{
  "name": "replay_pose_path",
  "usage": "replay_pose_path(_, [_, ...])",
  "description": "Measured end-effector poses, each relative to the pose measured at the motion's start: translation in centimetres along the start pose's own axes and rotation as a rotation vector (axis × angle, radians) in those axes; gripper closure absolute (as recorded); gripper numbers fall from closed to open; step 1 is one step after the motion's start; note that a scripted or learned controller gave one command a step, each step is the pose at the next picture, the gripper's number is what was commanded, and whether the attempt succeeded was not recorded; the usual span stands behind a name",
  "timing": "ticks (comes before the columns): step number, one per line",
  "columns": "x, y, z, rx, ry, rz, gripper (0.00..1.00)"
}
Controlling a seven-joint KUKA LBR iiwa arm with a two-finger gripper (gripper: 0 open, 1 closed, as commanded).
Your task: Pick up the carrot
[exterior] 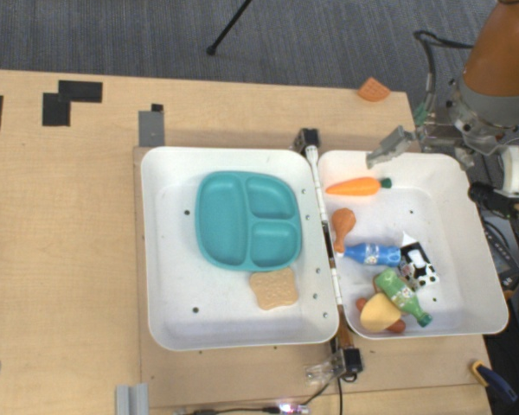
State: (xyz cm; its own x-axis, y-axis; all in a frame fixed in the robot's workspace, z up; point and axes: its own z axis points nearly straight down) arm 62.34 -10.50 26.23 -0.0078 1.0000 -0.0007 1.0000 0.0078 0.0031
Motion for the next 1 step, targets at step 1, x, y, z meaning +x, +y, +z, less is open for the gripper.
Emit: replay_pose_path(1, [1.20, 1.66, 11.65, 0.012, 0.002, -0.050, 0.00])
